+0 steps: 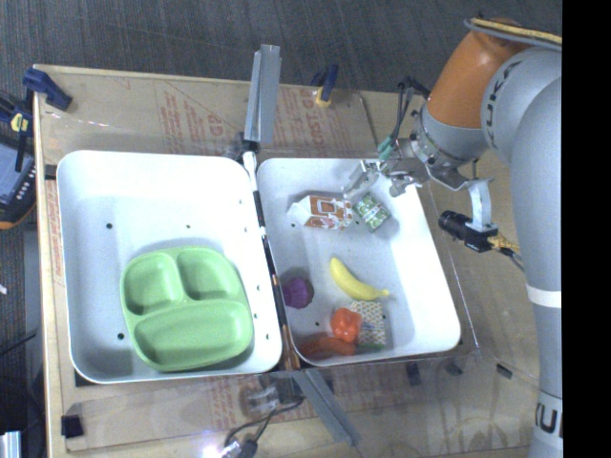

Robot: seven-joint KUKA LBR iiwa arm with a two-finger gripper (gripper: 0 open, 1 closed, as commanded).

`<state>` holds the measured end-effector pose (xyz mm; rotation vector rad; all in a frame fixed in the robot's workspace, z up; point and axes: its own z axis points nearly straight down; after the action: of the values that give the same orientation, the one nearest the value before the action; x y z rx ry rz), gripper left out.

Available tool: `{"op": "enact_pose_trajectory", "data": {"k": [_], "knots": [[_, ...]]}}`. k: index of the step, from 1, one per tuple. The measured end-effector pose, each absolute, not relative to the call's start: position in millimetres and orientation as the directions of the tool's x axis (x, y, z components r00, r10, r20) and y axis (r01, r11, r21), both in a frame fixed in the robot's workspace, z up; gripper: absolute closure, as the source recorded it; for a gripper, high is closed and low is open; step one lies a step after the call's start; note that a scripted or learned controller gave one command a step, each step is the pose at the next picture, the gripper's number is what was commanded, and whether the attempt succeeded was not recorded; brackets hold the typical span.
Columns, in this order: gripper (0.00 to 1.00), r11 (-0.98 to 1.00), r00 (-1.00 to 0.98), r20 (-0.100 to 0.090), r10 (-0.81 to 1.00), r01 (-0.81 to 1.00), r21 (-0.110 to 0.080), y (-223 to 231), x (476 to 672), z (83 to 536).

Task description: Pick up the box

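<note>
Orange and red toy food (342,330) sits at the near end of the right white bin (434,299), then a yellow banana (356,281). Farther back lies the flat white-and-orange box (326,212), a small green packet (373,215) touching it. The end effector (374,177) hangs just above them, whether spread or closed I cannot tell; it should come down on the box alone, away from the packet.

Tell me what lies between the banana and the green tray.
In the camera view, a purple fruit sits between the banana and the green tray, along with the two bins' adjoining walls.
</note>
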<state>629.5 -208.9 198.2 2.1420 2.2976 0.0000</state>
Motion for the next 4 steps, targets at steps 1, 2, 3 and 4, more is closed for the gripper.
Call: {"op": "enact_pose_trajectory", "data": {"k": [1,2,3,4], "knots": [[0.00,0.000,0.000,0.000,1.000,1.000,0.000,-129,630.8,120],[0.00,0.031,-0.031,-0.010,0.999,0.999,0.019,-118,652.7,105],[1.00,0.035,-0.035,-0.008,0.999,0.999,0.025,-117,655.1,119],[0.00,0.036,-0.035,-0.008,0.999,0.999,0.023,-117,654.7,118]]}}
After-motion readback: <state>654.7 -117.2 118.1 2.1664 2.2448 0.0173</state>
